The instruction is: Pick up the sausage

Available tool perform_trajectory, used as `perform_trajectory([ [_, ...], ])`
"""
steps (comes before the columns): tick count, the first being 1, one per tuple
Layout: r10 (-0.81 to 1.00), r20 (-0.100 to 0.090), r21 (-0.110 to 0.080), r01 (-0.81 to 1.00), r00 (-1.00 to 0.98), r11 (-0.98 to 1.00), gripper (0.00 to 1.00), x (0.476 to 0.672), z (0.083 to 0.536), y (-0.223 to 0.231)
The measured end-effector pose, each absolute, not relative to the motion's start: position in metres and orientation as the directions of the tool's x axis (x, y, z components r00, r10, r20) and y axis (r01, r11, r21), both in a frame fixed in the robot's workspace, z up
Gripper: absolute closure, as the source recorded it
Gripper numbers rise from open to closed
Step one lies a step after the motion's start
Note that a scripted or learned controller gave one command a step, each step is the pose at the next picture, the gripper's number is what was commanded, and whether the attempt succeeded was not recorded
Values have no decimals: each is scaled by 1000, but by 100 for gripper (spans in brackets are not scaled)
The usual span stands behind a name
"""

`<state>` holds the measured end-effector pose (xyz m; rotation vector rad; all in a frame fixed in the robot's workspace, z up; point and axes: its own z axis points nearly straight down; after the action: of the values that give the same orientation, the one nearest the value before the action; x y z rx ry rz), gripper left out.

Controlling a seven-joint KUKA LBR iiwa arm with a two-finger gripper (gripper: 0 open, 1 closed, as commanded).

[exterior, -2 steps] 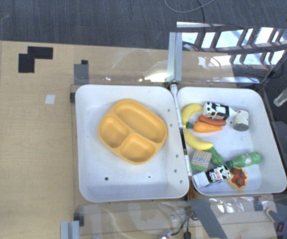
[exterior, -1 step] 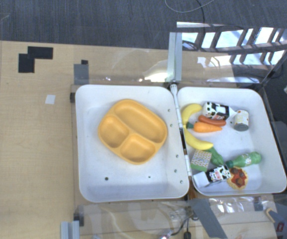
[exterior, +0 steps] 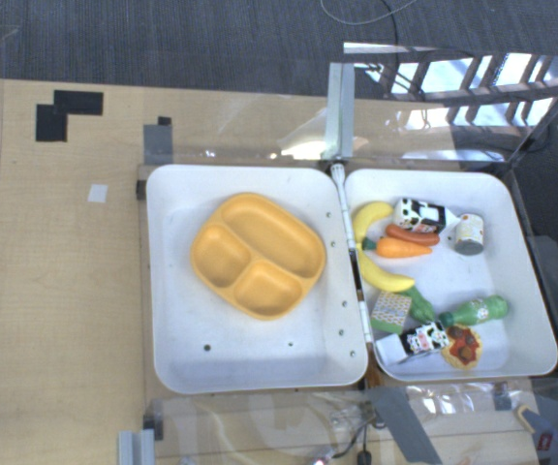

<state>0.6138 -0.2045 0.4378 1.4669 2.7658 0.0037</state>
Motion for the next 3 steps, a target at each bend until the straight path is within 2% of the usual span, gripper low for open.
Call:
perform_trajectory([
  [1, 883, -4, 5, 883, -468, 469, 100, 601, 334, -171],
  [2, 852, -9, 8, 852, -524, 524, 100, 581, 438, -205],
  [3, 691, -10, 5, 691, -723, 723, 100, 530, 438, -206],
])
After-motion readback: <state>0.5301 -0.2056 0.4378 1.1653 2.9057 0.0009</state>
